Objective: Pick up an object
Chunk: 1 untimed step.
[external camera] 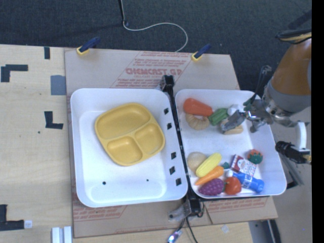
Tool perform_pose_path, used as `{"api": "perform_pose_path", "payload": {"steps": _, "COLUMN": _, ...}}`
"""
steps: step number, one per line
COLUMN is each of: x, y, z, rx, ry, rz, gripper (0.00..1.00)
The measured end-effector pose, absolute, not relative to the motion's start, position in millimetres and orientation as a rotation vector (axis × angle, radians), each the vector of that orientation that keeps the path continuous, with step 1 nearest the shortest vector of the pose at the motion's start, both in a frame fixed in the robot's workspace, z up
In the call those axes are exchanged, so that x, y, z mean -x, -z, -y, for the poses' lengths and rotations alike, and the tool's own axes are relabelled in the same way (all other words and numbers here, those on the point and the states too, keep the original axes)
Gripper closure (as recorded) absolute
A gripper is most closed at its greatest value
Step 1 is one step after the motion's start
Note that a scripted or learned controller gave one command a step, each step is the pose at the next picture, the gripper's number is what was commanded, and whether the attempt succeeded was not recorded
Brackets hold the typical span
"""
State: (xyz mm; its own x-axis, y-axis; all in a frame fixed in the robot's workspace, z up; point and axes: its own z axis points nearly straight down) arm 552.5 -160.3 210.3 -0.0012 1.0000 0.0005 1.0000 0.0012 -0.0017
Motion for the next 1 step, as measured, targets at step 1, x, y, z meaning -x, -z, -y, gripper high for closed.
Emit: {"api": "perform_pose_path", "payload": {"steps": 1, "x": -509.0, "y": -360.1, "z": 108.1, "rx": 2.219, "ry": 0.011, "rz": 2.234, "gripper": 0.00}}
